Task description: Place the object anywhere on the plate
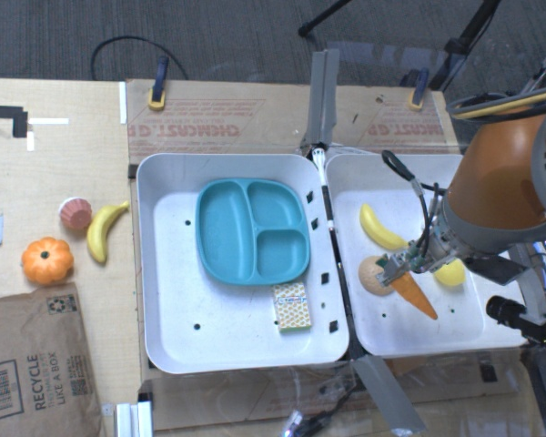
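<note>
A teal divided plate point(252, 230) lies in the left bin point(164, 271), toward its back. In the right bin point(464, 330) my gripper point(399, 266) is low over the meeting point of an orange carrot point(416, 296) and a round tan object point(375, 277). The carrot's thick end sits right under the gripper and its tip points to the front right. A yellow banana point(379, 228) lies just behind the gripper. A small yellow lemon point(450, 274) shows to the right, partly hidden by the wrist.
A green and white sponge point(291, 307) rests in the left bin in front of the plate. On the bench to the left lie a small pumpkin point(47, 260), another banana point(102, 231) and a pink cupcake point(75, 214). The divider between the bins runs just left of the gripper.
</note>
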Controlling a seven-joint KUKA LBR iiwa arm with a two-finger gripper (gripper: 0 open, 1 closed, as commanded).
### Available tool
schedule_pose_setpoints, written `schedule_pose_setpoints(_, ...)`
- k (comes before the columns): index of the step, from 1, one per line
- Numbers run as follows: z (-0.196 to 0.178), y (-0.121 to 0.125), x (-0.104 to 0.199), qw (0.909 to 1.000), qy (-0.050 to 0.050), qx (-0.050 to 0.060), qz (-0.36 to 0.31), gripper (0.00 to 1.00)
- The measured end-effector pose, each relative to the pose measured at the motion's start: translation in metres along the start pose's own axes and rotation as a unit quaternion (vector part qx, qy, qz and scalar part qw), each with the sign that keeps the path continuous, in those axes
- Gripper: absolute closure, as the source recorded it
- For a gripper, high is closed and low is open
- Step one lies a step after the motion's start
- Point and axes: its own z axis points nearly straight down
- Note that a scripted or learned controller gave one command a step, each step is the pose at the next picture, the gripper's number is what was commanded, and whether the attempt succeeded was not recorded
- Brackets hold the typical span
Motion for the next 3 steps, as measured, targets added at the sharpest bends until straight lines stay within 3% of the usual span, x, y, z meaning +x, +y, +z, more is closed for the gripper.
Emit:
schedule_pose_setpoints(1,0.001,0.141,-0.016,0.9986,0.000,0.001,-0.053,1.00)
schedule_pose_setpoints(2,-0.006,0.145,0.073,0.9986,0.000,0.001,-0.053,1.00)
schedule_pose_setpoints(3,-0.006,0.145,0.072,0.9986,0.000,0.002,-0.053,0.00)
